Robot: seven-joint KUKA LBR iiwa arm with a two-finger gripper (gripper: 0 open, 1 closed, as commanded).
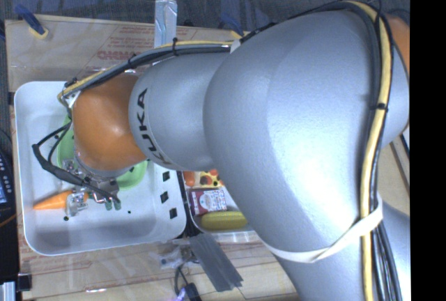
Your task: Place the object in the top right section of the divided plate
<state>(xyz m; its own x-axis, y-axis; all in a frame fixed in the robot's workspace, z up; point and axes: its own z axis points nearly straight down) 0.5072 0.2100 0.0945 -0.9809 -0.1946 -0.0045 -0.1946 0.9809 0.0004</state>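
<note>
An orange carrot (50,203) lies in the left white bin (28,125), near its front left corner, pointing left. The gripper (82,199) hangs low over the bin floor, right at the carrot's thick end. Whether it touches the carrot is hidden by the wrist. The green divided plate (65,144) sits in the same bin just behind the gripper. Most of the plate is covered by the arm's orange band (104,125), so only a left sliver and a front edge (136,174) of the plate show. Its sections are hidden.
The big grey arm (293,132) spans the right and middle of the view and hides most of the right bin. A red-brown packet (208,201), a yellow-green item (223,221) and something orange (209,178) show in that bin's left strip. Cardboard lines the bench's back edge (104,42).
</note>
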